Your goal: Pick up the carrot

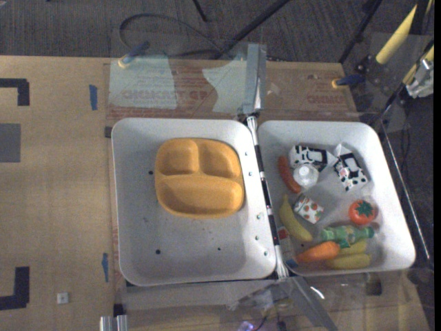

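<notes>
Carrot (318, 252): nearest item to my camera, lying flat at about 6 o'clock in the right bin (398, 205), close to the near wall. Its orange body points its narrow end toward 8 o'clock.

Whether the gripper is released or clenched I cannot tell.

Touching or just beside the carrot:
- yellow banana (353, 260) at its 3 o'clock, along the near wall;
- green item (353, 234) at its 1 o'clock, too small for me to name.

Farther out in the same bin:
- second banana (292, 219), 10 o'clock of the carrot;
- small printed carton (308, 208), 12 o'clock;
- tomato (362, 212), 2 o'clock;
- two cow-patterned cartons (309, 156), far side.

Left bin (193, 250): orange divided plate (200, 178), well apart from the carrot.

Handling, my judgement: probably a toy, so light, stiff, smooth and likely to roll or slip. I would close across the thick middle of the body, pads at 11 and 5 o'clock, keeping clear of the near wall and the banana.
</notes>
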`<move>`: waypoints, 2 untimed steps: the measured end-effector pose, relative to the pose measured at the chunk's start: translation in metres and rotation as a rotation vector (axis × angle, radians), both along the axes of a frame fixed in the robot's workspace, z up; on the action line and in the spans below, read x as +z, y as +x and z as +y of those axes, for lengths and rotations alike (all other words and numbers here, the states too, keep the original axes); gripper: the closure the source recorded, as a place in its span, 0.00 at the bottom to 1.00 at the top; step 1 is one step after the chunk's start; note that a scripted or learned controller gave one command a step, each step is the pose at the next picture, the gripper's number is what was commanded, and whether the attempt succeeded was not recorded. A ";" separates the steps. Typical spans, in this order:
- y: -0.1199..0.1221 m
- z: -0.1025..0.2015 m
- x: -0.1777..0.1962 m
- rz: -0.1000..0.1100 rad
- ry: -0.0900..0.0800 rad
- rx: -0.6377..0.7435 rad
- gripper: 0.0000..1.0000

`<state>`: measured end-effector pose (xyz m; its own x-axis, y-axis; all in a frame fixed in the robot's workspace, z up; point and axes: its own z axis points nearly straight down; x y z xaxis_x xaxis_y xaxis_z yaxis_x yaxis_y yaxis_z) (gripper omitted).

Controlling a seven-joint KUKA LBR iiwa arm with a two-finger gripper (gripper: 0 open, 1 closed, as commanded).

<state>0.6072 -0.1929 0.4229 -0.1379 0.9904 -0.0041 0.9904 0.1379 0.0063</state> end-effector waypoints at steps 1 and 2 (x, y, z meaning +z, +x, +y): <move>0.054 -0.010 -0.088 0.007 0.001 0.529 1.00; 0.051 -0.029 -0.130 0.006 0.001 0.477 1.00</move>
